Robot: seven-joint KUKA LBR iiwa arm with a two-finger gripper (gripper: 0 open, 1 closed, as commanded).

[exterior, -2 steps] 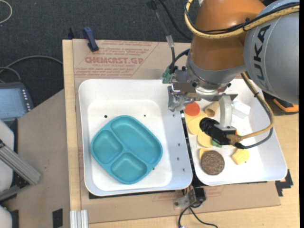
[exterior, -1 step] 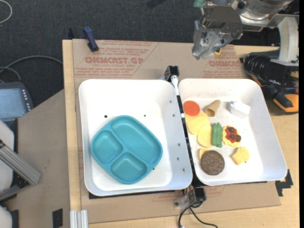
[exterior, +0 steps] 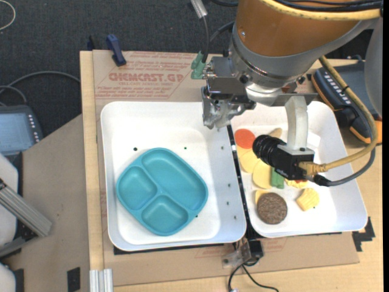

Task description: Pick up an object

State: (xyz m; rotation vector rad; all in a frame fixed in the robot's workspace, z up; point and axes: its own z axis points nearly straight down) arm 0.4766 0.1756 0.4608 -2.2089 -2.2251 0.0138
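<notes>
Cardboard covers the counter (exterior: 146, 78), with a small blue clip (exterior: 115, 49) at its far left corner. The left bin (exterior: 152, 126) holds one thing, a teal divided tray (exterior: 161, 190), lying flat and turned at an angle near the front. Just right of it the pincer (exterior: 216, 117) hangs over the wall where the two bins meet, towards the far side. Nothing shows in its grasp, and I cannot tell from this angle whether it is open or closed. The right bin (exterior: 340, 205) carries the small pieces that the task most likely means. An orange disc (exterior: 245, 139) lies nearest the pincer, just beside the shared wall. Pale yellow slices (exterior: 250, 161) overlap below it, a green piece (exterior: 278, 180) is half hidden beside them, a brown round patty (exterior: 271, 207) sits towards the front, and a yellow ridged piece (exterior: 307, 198) lies just right of the patty. I judge this to be the approach step: no object is lifted, and the pincer is above the bins rather than down among the pieces. The next move calls for choosing a target, probably the orange disc as the closest, shifting slightly right to clear the wall, then descending straight onto it. The disc lies flat, so the grip would need to catch its edges.
</notes>
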